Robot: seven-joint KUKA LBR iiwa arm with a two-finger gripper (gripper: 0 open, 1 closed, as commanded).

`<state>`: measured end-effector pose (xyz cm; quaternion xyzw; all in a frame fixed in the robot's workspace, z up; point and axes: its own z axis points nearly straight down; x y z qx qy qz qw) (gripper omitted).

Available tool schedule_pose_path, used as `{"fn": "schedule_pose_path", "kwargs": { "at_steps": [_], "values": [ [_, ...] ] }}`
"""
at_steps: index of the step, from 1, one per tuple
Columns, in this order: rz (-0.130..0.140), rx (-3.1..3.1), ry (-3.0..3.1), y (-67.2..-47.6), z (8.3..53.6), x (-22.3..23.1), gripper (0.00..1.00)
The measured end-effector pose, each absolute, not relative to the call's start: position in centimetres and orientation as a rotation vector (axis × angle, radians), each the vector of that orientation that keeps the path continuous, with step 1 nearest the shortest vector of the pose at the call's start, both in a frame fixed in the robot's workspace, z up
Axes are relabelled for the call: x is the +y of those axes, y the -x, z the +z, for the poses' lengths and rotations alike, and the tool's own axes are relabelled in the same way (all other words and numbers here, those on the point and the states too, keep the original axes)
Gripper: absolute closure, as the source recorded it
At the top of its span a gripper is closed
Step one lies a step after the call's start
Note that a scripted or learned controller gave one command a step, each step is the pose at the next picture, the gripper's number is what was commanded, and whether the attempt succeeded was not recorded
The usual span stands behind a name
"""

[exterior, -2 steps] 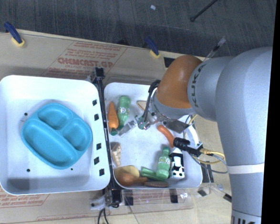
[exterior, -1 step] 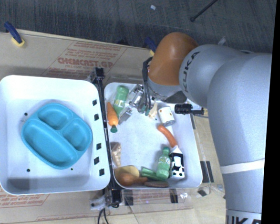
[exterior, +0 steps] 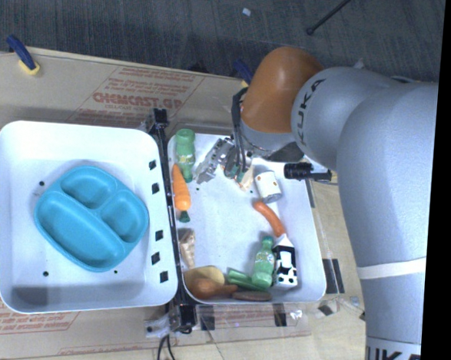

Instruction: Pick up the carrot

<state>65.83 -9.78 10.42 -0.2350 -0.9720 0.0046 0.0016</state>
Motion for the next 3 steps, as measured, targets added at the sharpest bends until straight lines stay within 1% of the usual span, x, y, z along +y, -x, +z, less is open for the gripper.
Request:
{"fn": "schedule_pose_path", "kwargs": {
  "at_steps": [1,2,3],
  "values": [
    [-0.003,-3.016,0.906,-61.9,19.8,-2.1,1.00],
    [0.001,-2.951,1.064,-57.0,19.2,8.3,1.00],
    [0.009,-2.939,1.097,-51.3,19.1,8.7,1.00]
  ]
}}
